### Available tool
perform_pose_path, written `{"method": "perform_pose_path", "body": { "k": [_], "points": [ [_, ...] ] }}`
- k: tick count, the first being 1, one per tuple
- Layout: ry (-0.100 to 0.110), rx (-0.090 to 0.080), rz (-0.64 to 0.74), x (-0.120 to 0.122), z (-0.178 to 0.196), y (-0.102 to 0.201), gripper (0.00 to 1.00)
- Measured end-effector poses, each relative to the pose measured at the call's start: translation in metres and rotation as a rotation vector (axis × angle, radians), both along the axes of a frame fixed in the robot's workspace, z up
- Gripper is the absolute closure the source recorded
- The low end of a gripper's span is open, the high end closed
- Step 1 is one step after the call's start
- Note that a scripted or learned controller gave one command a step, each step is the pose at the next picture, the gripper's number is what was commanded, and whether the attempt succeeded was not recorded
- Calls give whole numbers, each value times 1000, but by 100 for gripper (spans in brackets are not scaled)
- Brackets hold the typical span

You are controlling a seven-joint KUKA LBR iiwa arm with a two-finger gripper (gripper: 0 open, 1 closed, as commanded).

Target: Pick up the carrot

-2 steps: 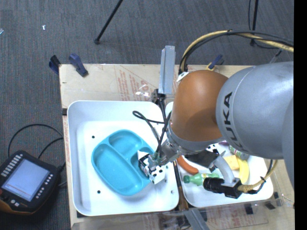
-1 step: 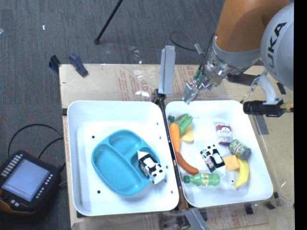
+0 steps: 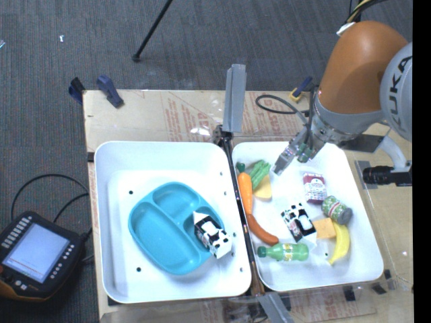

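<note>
The carrot (image 3: 246, 192) is a long orange piece with a small green top. It lies lengthwise against the left wall of the right bin (image 3: 360, 180). My gripper (image 3: 281, 163) hangs over the upper middle of that bin, pointing down and to the left. Its tip is above and to the right of the carrot, just past a green vegetable (image 3: 259, 172) and a yellow wedge (image 3: 264, 190). It stands apart from the carrot, and nothing shows in its grasp.
A reddish sausage (image 3: 262, 229) lies right below the carrot. The right bin also holds a green bottle (image 3: 283, 252), a cow-print carton (image 3: 297, 222), a banana (image 3: 341, 243), a can (image 3: 337, 209) and a red box (image 3: 314, 186). The left bin holds a blue plate (image 3: 165, 231) with another carton (image 3: 213, 235).
</note>
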State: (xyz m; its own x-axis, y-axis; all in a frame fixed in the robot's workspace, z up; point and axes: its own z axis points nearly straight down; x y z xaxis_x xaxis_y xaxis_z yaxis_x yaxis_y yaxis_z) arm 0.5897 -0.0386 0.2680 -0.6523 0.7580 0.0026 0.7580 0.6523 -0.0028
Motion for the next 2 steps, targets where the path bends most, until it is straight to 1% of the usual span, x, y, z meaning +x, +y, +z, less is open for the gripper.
{"method": "perform_pose_path", "body": {
  "k": [1, 2],
  "points": [
    [2, 2, 230, -43, -83, 1, 100],
    [0, 2, 401, 4, -82, 20, 100]
  ]
}}
